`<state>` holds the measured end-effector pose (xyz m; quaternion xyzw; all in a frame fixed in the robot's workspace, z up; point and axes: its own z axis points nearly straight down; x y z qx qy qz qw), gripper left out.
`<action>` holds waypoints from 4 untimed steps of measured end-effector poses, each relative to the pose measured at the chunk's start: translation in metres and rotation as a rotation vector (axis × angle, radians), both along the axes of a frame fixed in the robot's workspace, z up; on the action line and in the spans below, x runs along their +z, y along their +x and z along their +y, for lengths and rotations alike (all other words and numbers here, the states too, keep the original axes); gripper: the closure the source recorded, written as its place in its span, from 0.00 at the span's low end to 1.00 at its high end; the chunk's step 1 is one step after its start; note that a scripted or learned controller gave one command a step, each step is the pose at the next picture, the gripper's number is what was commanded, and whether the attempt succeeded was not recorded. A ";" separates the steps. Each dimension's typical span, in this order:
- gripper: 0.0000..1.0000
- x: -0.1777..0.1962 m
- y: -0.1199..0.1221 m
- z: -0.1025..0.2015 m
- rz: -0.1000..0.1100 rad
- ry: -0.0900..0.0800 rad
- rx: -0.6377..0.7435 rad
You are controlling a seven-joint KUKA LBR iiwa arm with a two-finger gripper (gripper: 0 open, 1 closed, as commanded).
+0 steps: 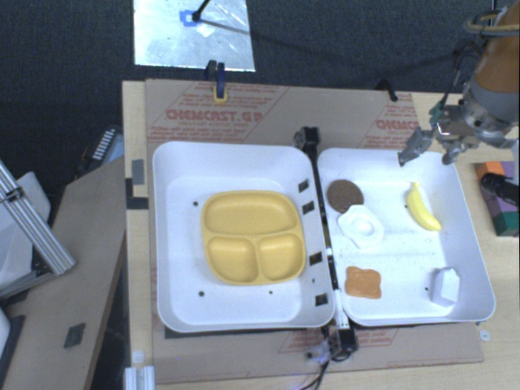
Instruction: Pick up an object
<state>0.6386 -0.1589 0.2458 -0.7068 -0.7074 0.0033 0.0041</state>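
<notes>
table [268,104]: tan cardboard sheet on top, red print on it, carried both bins side by side.
left bin [175,169]: shallow, white, held just the yellow tray.
right bin [463,218]: shallow, white, touching the left bin along a black clipped seam; held five small items.
arm [496,71]: grey with orange band, came in from the right, sat over the far right corner of the right bin.
yellow tray [248,236]: three compartments, one long across the far side and two smaller on the near side; lay flat near the middle of the left bin.
hand [429,149]: hung above the far edge of the right bin, two fingers spread wide, nothing between them; well apart from every item.
banana [422,208]: yellow, lay in the right bin's far right part, just below the hand in the view, not touched.
fried egg [360,224]: white toy egg, mid-left of the right bin, just beside the brown disc.
brown disc [344,192]: round, dark brown, far left part of the right bin.
toast piece [362,282]: orange, near left part of the right bin.
white block [444,286]: small, near right corner of the right bin, hard to tell against the bin wall.
</notes>
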 end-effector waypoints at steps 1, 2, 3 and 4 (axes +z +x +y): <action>0.00 0.008 0.002 0.001 -0.012 -0.002 0.002; 0.00 -0.037 -0.006 0.002 -0.010 -0.001 0.001; 0.00 -0.099 -0.002 0.003 -0.009 -0.001 0.001; 0.00 -0.149 0.003 -0.007 -0.013 -0.002 0.001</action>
